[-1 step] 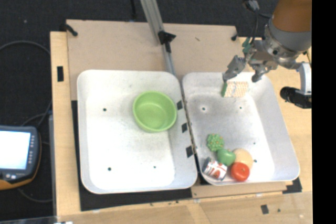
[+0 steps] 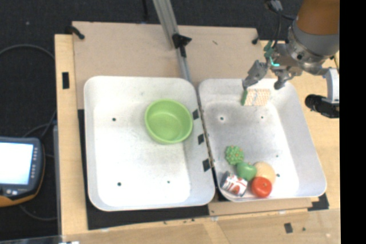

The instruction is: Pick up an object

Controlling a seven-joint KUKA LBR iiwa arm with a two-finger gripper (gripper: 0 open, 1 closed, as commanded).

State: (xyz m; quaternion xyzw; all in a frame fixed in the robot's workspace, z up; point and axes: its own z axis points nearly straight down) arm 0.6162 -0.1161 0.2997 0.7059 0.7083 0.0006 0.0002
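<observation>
Fingers: spread apart, pinching nothing, on the gripper (image 2: 264, 78) at the far edge of the right bin (image 2: 297, 123).
Landmark: right bin, one of two white bins side by side.
Nearest object: pale sponge-like block with a green edge (image 2: 257, 97), in the right bin's far part, just below the spread fingers, its long side running across the bin.
Other objects: broccoli (image 2: 233, 154), green pepper (image 2: 246, 170), tomato (image 2: 261, 186), small can (image 2: 234, 184) clustered at the right bin's near edge, well apart from the gripper.
Likely move: straight down.

No lettering, label or number is clear enough to read here.
</observation>
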